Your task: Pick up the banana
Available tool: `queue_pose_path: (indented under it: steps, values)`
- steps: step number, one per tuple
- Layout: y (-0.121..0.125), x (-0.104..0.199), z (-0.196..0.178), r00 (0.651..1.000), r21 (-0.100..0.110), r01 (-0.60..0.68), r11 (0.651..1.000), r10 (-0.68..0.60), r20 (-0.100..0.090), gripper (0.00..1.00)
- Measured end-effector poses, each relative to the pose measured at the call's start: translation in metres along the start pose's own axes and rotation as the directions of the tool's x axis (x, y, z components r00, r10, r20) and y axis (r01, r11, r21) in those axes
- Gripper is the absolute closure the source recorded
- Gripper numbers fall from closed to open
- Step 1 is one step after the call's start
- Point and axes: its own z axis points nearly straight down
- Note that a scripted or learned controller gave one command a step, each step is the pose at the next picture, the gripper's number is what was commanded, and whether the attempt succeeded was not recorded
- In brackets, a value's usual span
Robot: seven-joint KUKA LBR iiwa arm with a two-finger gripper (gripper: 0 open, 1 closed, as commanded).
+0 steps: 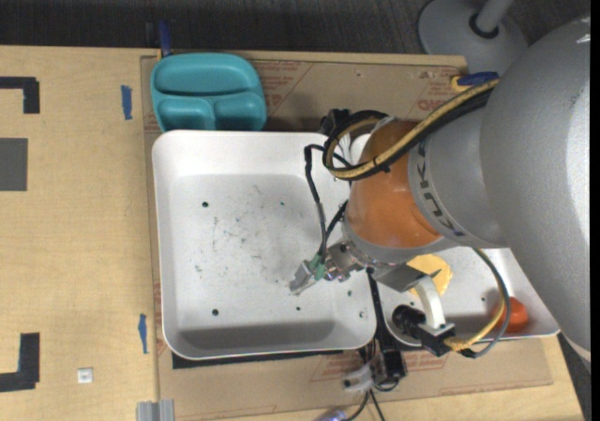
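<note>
A yellow piece of the banana [433,269] shows in the right bin [487,339], mostly hidden under the arm's wrist. The gripper [306,277] hangs low over the left bin [187,222], near that bin's right side and left of the banana. I see nothing held in it. The arm's orange band and grey body cover most of the right bin.
A teal divided tray [207,92] stands just behind the left bin. An orange object [517,315] lies at the right bin's near right corner. Black cables loop around the wrist and hang down at the bins' front edge.
</note>
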Motion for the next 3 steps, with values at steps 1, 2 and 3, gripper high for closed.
queue_pose_path:
  steps: [1, 2, 3]
  values:
    - [0.0046, 0.0054, 0.0021, 0.998, -0.005, -0.066, 0.998, 0.067, 0.01, 0.0]
    - [0.0044, 0.0054, 0.0022, 0.998, -0.005, -0.055, 0.998, 0.055, 0.01, 0.0]
    - [0.0045, 0.0059, 0.0025, 0.999, -0.003, -0.033, 0.999, 0.033, 0.012, 0.0]
